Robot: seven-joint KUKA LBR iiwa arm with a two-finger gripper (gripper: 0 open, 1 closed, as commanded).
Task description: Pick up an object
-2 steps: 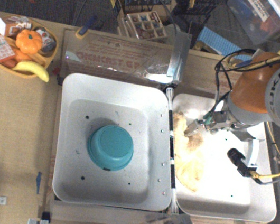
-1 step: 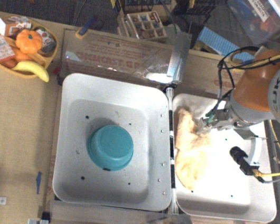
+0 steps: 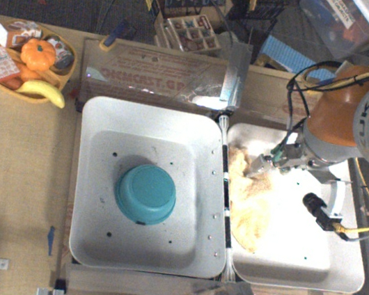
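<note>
Pale yellow, crumpled and soft-looking, the cloth-like object (image 3: 250, 206) is lying along the left side of the right bin (image 3: 332, 270), directly below and slightly left of the tool (image 3: 272, 159). The tool is hanging low over the upper end of that object, at or close to its surface; whether its fingers are apart or together cannot be told from this view, and nothing is showing between them.

Procedure for the step in hand, as a judgement: the tool is best descending vertically onto a raised fold rather than a flat area, so that the fingers are pinching bulk material. The bin wall is standing just left of the tool, so the approach should be favouring the side away from it. A soft item is likely sagging on lift; raise slowly.

Count: two white bins; one yellow object right of the divider; one teal bowl (image 3: 147, 193), inverted, in the left bin (image 3: 85, 232), well left of the tool.
</note>
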